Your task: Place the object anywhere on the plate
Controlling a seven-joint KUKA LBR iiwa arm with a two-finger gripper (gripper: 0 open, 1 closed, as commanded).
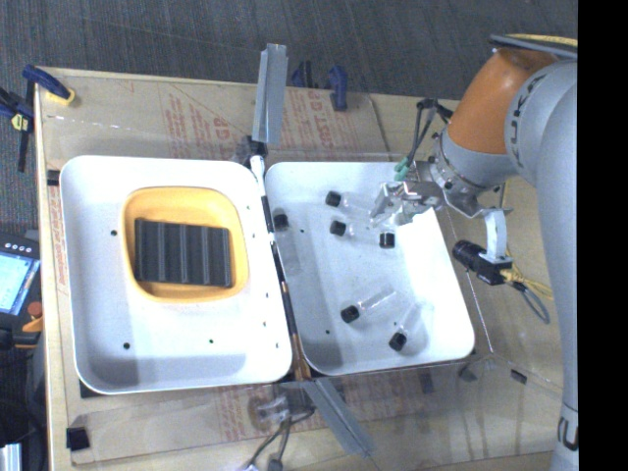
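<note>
Surface (147,116): brown board carrying 2 shallow white bins side by side.

Left bin (88,292): holds 1 yellow plate (147,204), rounded-square, with a dark ribbed rectangular block (184,253) lying on its middle.

Right bin (442,302): holds several small clear vials with black caps. 1 vial (365,306) lies on its side near the middle of the near half; another vial (404,328) lies just right of it toward the near right corner. 3 loose black-capped pieces sit in the far half: 1 piece (334,199) toward the far edge, 1 piece (339,229) just nearer than it, and 1 piece (387,239) to their right.

Arm (510,96): grey with orange band, reaching in from the right over the far right part of the right bin.

Gripper (394,204): low over the far half of the right bin, beside the loose pieces. Whether it is open, closed or gripping anything cannot be told.
</note>
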